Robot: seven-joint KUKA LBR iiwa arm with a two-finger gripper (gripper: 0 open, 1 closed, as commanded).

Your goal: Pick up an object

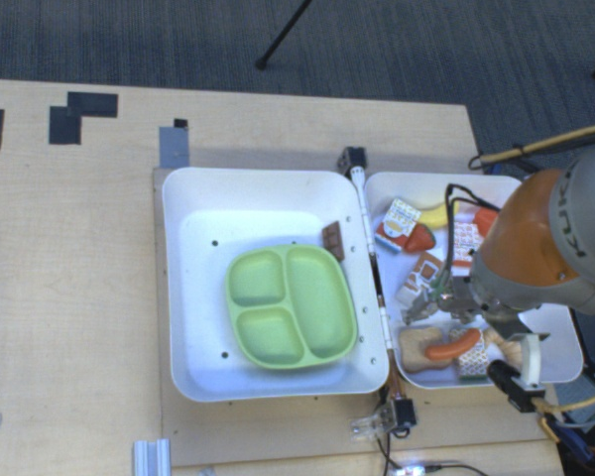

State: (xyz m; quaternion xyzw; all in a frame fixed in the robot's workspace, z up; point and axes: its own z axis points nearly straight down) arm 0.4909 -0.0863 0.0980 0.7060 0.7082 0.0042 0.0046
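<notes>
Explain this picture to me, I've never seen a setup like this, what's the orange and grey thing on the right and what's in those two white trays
The orange and grey thing is a robot arm reaching in from the right. A single camera fixed above the bench looks down on it at a slant. At the arm's end is a two-finger gripper, a metal claw for picking things up. It hangs low over the right bin, and I cannot tell whether it grips anything.

The left bin holds a green divided plate with three compartments, plus a small brown piece by the bin's right wall.

The right bin holds a jumble of toy food and small packets: a yellow banana, a small red and white carton, and a hot dog in a bun among them. The arm hides part of that bin.
</notes>
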